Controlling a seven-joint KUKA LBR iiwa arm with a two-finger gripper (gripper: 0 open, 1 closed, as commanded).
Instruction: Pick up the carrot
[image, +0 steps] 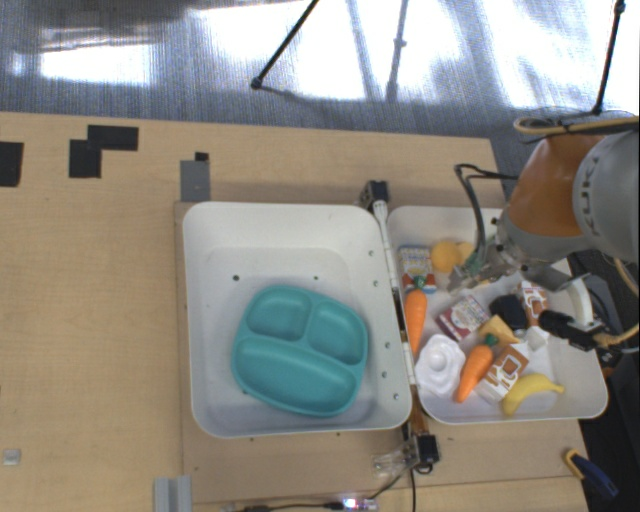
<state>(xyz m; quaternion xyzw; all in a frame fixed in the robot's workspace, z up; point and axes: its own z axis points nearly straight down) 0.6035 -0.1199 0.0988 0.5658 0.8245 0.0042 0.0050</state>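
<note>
The left bin (200, 300) holds 1 teal tray (300, 348). The right bin (590, 400) holds 2 carrots (415, 318), 1 at 9 o'clock, and a banana (530, 392) at 5 o'clock. The gripper (484, 262) hovers near 12 o'clock; I cannot tell its opening.

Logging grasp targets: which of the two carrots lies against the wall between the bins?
The carrot on the left side of the right bin; the other carrot lies mid-bin, by the banana.

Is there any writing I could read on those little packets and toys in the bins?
None can be read.
Small red and white packet in the right white bin: print too blurred.
Orange and white carton: markings too small.
Colourful packet by the bin divider: print blurred.
Teal plastic divided tray: no text seen.
</note>
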